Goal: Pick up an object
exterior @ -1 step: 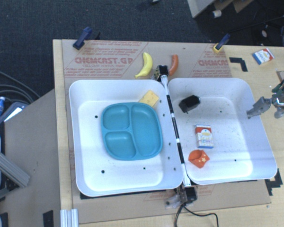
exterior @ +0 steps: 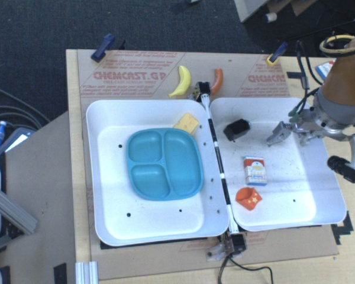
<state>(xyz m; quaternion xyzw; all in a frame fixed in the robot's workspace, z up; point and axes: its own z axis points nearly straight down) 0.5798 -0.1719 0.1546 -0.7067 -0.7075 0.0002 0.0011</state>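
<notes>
Objects for picking lie in the right-hand shallow white bin [exterior: 319,215]: a small black block [exterior: 236,128] near its upper left, a red and white carton [exterior: 255,170] around the middle, and a crumpled orange-red piece [exterior: 248,198] just below the carton. All three rest apart from one another on the bin floor.

The two-finger gripper [exterior: 279,136] hangs over the upper right part of this bin, to the right of the black block, with nothing between its fingers; they look spread somewhat apart. The grey arm with its orange band [exterior: 343,81] reaches in from the right.

The left-hand white bin [exterior: 106,218] bears a teal plastic tray with three compartments [exterior: 164,163] and a yellow sponge-like block [exterior: 186,123] touching the tray's upper edge.

Beyond the bins, on the brown board [exterior: 130,73], lie a yellow banana [exterior: 181,81] and an orange sausage-shaped thing [exterior: 216,80].
</notes>
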